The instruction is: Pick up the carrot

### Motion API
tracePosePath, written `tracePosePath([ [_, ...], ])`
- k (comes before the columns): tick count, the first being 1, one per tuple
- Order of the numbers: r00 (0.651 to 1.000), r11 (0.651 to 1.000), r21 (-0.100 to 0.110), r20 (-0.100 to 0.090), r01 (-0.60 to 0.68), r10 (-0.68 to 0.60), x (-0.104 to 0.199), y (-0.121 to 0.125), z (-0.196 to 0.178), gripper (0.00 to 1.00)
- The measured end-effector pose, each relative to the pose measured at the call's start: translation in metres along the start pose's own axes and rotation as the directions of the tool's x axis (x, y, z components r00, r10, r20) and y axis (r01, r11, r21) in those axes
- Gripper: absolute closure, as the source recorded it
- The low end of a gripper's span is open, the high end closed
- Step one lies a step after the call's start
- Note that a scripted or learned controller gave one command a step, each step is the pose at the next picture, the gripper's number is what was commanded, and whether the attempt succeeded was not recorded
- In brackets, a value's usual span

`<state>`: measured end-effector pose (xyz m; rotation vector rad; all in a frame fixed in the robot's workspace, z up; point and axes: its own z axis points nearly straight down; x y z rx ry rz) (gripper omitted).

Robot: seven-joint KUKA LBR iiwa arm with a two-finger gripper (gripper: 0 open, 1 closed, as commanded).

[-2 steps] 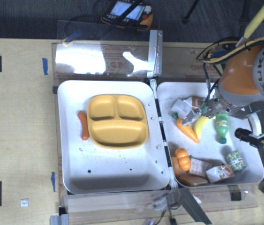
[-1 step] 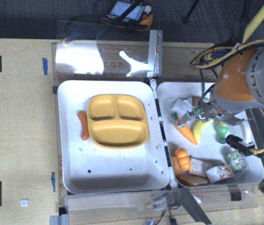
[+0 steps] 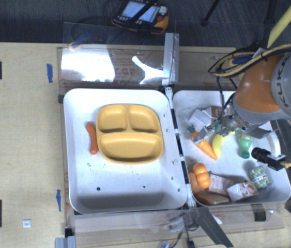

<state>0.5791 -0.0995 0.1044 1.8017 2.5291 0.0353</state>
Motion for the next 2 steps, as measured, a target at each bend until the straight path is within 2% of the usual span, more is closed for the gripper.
tracePosePath([
  [1, 1.0, 1.0, 0.007, 0.002, -0.002, 0.002, -0.001, -0.003, -0.004, 1.0],
  [2, 0.992, 0.992, 0.041, -0.011, -0.124, 0.124, 0.076, 0.026, -0.117, 1.0],
])
